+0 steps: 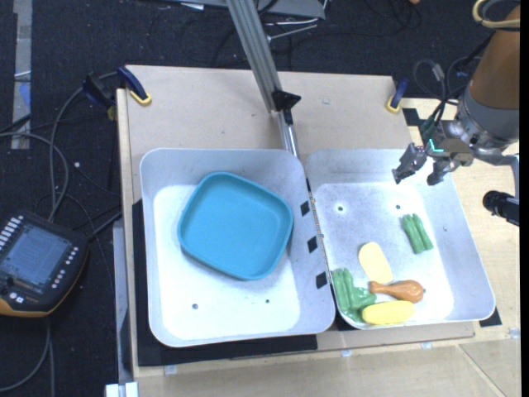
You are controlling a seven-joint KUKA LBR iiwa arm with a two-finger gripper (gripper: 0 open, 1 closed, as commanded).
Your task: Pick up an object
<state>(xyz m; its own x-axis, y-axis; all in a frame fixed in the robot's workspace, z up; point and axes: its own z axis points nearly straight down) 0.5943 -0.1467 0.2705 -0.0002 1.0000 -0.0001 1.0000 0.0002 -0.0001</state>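
Now tool (420, 169) open, empty, above right bin (471, 246) far edge; descend squarely over lone green piece (417, 232), then close.

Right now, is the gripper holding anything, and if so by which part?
Nothing is held. The gripper hangs open above the far edge of the right bin, with no object between its fingers. The nearest item, a green piece, lies apart in the bin.

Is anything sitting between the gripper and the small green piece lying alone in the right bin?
Nothing visible does. The gripper is above the right bin's upper edge, and only bare white floor separates it from the green piece. The other toy foods cluster lower down.
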